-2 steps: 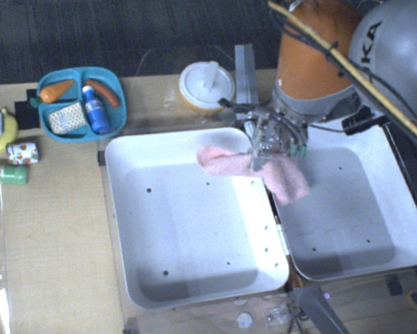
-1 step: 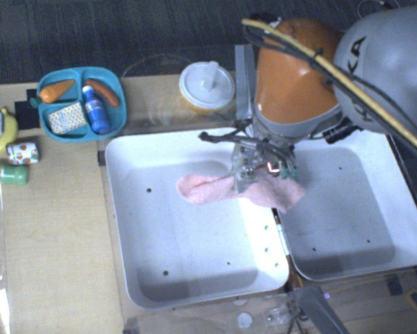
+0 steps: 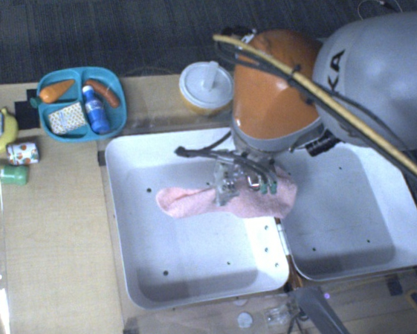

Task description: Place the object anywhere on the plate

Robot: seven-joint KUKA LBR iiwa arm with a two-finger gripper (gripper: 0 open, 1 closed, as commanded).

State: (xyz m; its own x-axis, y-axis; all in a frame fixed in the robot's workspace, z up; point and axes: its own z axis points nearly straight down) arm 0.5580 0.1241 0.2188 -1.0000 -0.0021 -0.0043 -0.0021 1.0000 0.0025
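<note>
Pink crumpled cloth (image 3: 227,200) in left bin (image 3: 138,238), jaws (image 3: 244,187) above, grip unclear

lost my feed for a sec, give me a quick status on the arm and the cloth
Tool low over the pink cloth, grasp unclear. Cloth lies in the left bin, draped onto the divider. Nothing blocking.

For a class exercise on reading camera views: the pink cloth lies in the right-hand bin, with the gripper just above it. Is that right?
Not quite. The camera view shows the pink cloth lying in the left-hand bin, with only its right end reaching the divide between the bins. The gripper is indeed just above it.
</note>
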